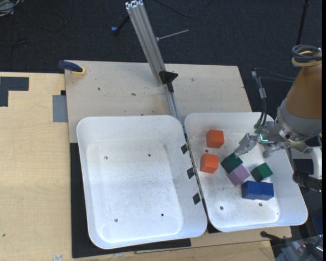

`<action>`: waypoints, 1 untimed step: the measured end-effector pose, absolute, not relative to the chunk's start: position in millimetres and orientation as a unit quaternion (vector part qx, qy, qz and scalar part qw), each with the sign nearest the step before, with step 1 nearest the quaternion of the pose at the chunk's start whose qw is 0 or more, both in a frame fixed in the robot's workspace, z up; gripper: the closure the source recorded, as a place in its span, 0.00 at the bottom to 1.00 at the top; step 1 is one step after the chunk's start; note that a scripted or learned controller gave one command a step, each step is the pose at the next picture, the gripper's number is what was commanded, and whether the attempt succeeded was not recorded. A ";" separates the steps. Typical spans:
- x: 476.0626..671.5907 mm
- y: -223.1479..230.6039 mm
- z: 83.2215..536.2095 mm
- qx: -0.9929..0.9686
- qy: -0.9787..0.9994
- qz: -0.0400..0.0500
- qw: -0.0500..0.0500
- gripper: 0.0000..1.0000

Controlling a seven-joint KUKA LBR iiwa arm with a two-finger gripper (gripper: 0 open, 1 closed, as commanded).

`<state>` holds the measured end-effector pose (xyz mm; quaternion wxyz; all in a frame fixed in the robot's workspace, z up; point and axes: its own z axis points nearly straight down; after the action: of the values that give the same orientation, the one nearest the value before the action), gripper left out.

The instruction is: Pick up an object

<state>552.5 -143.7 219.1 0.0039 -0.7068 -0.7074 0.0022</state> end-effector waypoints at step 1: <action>553.4 -144.5 221.7 -0.708 -0.707 0.001 0.002 0.00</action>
<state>553.4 -144.5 221.7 0.0015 -0.7076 -0.7066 0.0007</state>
